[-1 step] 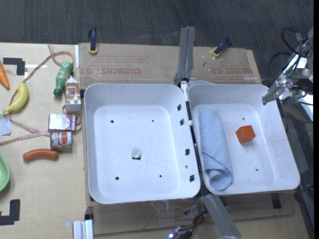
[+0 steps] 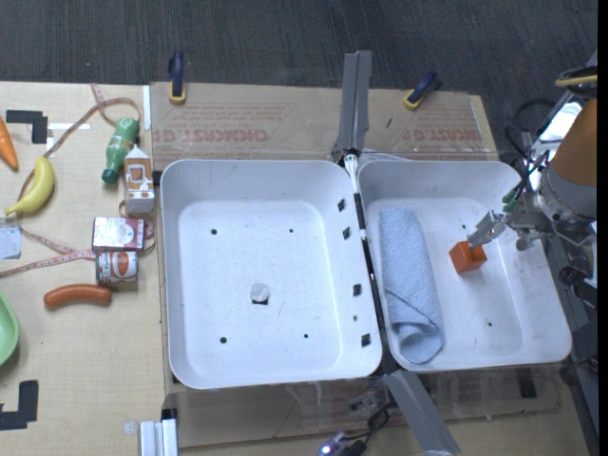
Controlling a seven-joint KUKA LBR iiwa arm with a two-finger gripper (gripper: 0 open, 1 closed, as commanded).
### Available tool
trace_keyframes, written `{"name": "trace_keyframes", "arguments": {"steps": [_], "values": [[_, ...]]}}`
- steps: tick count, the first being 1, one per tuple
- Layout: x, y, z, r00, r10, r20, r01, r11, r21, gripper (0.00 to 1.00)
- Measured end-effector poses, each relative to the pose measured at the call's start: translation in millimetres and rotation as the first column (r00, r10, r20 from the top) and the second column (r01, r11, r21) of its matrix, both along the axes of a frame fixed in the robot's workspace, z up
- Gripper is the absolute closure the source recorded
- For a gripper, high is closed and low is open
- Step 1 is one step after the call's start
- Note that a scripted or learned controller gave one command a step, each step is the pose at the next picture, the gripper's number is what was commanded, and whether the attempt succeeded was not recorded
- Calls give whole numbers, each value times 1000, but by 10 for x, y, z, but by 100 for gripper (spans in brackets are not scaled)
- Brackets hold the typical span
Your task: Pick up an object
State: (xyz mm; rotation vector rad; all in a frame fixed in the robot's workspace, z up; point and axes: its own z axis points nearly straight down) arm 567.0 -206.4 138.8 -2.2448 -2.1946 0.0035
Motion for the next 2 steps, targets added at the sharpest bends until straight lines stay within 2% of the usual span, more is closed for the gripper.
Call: {"name": "trace_keyframes", "arguments": {"steps": [1, 2], "values": [[135, 407, -460, 999, 43, 4, -43, 999, -1, 0], [139, 394, -361, 999, 39, 6, -39, 999, -2, 100]]}}
